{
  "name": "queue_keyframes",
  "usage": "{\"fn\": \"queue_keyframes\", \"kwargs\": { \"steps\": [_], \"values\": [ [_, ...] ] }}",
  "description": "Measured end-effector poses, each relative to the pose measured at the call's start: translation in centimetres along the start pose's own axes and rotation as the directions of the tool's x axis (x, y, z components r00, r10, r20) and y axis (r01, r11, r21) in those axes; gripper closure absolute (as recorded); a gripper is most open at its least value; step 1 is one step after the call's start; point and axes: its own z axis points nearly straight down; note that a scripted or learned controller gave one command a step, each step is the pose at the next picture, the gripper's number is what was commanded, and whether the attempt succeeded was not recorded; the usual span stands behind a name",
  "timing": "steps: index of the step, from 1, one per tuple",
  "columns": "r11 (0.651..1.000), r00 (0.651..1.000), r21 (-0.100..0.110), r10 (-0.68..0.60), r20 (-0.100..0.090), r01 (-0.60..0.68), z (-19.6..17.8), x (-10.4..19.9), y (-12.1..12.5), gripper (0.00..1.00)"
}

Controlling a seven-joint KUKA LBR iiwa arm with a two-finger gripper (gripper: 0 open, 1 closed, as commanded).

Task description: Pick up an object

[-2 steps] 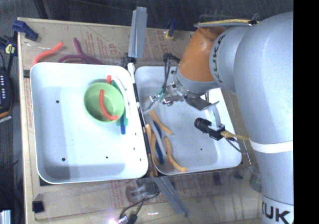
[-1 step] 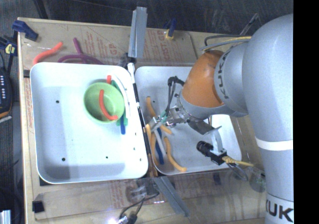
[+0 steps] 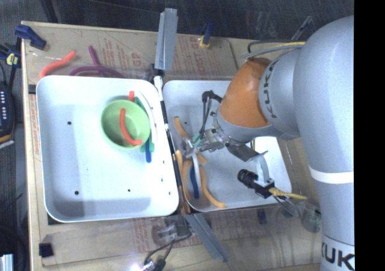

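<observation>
**Arm down in the right bin, going for the strips, nothing lifted yet**

Biggest thing first: the grey arm [image 3: 313,125] with its orange band hangs over the right half of the bench [image 3: 126,53], wrist bent down into the right bin [image 3: 240,203]. The left bin [image 3: 60,143] sits beside it, touching or nearly so along the middle seam.

In the left bin there's a green bowl [image 3: 125,124] toward the side nearest the seam, with a red strip [image 3: 126,128] curled in it and a blue stick [image 3: 148,154] lying at its rim.

The right bin holds the stuff that matters here: a pile of orange strips [image 3: 201,194] plus a blue strip [image 3: 194,179], all crowded against the wall next to the seam.

The claw [image 3: 197,146] is right on top of that pile, tips in among the strips. Honestly I can't tell from this angle whether it's spread or pinched; it's too cluttered, and I don't see anything clearly between the fingers.

My read: this is the reach/grab step, not the lift. Next move needs a firm close on one strip, then a straight pull up. The strips are thin, overlapping and jammed against the wall, so it could easily slip off or drag two along.
</observation>
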Motion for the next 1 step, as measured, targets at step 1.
{"fn": "queue_keyframes", "kwargs": {
  "steps": [1],
  "values": [
    [0.991,0.991,0.005,0.135,-0.012,-0.135,-8.03,4.04,4.54,1.0]
  ]
}}
